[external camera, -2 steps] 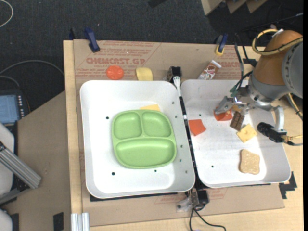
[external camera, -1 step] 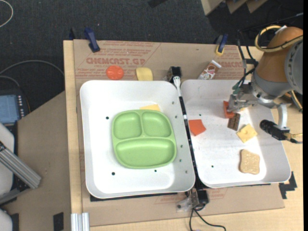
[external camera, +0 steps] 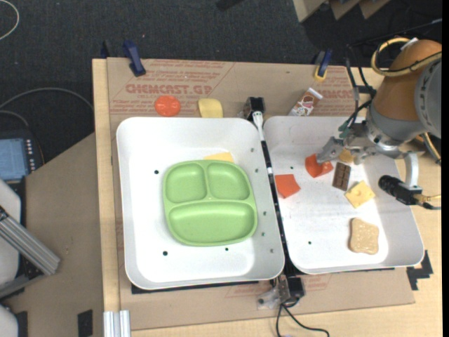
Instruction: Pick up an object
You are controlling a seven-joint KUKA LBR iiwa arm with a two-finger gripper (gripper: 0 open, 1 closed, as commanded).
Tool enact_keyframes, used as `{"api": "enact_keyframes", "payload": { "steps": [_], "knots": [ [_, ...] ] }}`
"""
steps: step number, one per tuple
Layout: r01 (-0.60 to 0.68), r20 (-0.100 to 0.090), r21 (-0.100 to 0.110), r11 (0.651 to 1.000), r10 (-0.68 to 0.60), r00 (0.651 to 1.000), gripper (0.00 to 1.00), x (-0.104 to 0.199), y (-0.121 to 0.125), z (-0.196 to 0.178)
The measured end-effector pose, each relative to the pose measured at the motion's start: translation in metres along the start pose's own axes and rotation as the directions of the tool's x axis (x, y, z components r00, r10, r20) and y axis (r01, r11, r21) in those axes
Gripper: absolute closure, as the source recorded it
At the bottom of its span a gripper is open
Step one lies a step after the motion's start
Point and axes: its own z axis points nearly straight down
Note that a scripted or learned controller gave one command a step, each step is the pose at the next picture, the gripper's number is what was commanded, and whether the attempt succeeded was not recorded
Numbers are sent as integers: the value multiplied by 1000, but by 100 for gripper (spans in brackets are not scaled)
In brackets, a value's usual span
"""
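My gripper (external camera: 331,157) hangs low over the back of the right bin (external camera: 393,255), coming in from the right. It sits right at a small red block (external camera: 316,166), touching or nearly touching its right edge. A brown bar (external camera: 342,176) lies just to the gripper's right. A flat red-orange square (external camera: 286,185) sits near the bin's left wall. A yellow cheese piece (external camera: 360,194) and a tan toast slice (external camera: 364,236) lie nearer the front.
The left bin (external camera: 137,160) holds a green divided plate (external camera: 208,202) with a yellow slice (external camera: 219,157) behind it. Behind the bins on the bench lie an orange round piece (external camera: 167,105), a yellow piece (external camera: 210,108), a black item (external camera: 255,106) and a wrapped snack (external camera: 305,104).
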Motion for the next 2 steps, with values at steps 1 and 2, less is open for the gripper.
{"api": "enact_keyframes", "payload": {
  "steps": [1,2],
  "knots": [
    [-3,-9,18,1000,3,1000,0,-34,-51,16],
    [0,-19,20,1000,0,1000,0,-48,-148,14]
  ]
}}
